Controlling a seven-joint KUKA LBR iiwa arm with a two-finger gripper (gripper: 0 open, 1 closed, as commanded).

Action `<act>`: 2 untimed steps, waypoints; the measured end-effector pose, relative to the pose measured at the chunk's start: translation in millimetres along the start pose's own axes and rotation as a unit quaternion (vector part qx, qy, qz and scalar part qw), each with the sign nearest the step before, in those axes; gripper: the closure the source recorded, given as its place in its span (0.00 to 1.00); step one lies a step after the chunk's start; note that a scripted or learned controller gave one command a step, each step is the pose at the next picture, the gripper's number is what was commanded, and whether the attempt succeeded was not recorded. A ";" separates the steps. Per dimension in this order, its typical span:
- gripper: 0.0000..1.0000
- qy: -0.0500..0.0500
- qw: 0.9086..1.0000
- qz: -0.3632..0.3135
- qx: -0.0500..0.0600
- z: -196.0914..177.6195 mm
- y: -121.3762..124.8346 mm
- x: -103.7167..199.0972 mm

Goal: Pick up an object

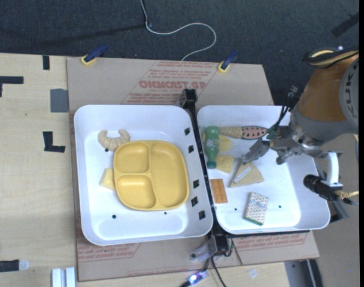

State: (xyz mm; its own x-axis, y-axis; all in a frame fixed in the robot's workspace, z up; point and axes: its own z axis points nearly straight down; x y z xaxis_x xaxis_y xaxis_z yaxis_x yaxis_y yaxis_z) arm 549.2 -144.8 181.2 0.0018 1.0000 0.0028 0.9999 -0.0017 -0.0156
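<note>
One yellow plate (151,174) and one croissant (112,139) are sitting in the left bin (86,160). One green bottle (212,146), cheese wedges (246,174) and one small box (255,208) are lying in the right bin (290,214). The gripper (249,166) is hanging open over the cheese, holding nothing.

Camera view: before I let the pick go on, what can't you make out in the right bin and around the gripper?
- Gripper: its tips blur into the pale wedge beneath; contact unclear.
- Yellow piece in the left bin: partly hidden under the yellow divided plate.
- Patterned block: print too small to read.
- Arm: cut off by the view's right edge.
</note>
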 end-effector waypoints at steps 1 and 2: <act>0.00 -0.001 1.000 -0.002 -0.007 -7.4 3.2 0.1; 0.00 -0.001 1.000 -0.001 -0.004 54.5 7.7 -4.0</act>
State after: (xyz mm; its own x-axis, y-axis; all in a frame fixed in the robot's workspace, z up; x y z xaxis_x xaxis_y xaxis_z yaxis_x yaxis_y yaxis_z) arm 556.0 -148.7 126.6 -0.0011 1.0000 0.0004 1.0000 0.0011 -0.0067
